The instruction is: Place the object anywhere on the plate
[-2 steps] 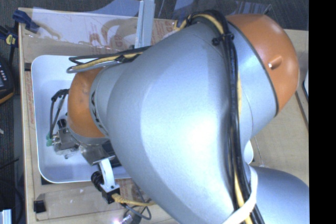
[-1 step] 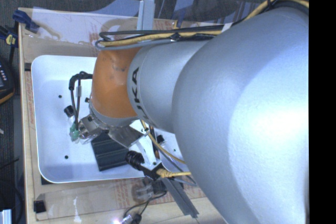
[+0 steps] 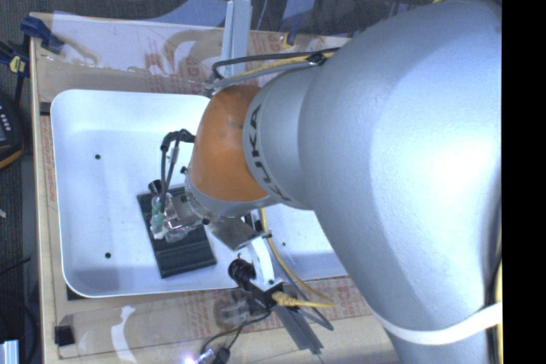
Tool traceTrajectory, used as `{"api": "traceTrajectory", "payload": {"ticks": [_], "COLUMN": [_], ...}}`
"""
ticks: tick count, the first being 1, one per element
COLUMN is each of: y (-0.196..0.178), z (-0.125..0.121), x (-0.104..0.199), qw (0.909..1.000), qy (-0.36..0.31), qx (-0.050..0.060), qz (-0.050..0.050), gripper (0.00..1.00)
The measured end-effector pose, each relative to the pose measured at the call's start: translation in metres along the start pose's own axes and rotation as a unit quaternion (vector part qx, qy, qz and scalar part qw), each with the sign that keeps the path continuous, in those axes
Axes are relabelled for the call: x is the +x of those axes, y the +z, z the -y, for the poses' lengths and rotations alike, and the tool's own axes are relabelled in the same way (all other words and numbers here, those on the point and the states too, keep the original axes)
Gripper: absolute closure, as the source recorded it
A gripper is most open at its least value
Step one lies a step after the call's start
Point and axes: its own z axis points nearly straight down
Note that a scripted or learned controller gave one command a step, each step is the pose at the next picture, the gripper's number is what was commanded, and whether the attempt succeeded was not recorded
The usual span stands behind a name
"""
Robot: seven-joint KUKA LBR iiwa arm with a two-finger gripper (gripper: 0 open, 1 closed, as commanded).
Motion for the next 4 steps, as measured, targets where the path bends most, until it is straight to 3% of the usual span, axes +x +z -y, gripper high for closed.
{"api": "traceTrajectory", "payload": {"ticks": [1,2,3,4], "y": [-0.037,0.013,0.053,-0.093], "z": [-0.066,-0.010,-0.031,-0.016], "x": [0.083,0.003,0.110,0.058], "qw": [0.9954,0.9843,1.0000,0.9924], "qy": [-0.096,-0.177,0.002,-0.123], "qx": [-0.001,0.000,-0.001,-0.002], "qz": [0.000,0.000,0.000,0.000], "gripper": [1.00,1.00,1.00,1.00]}}
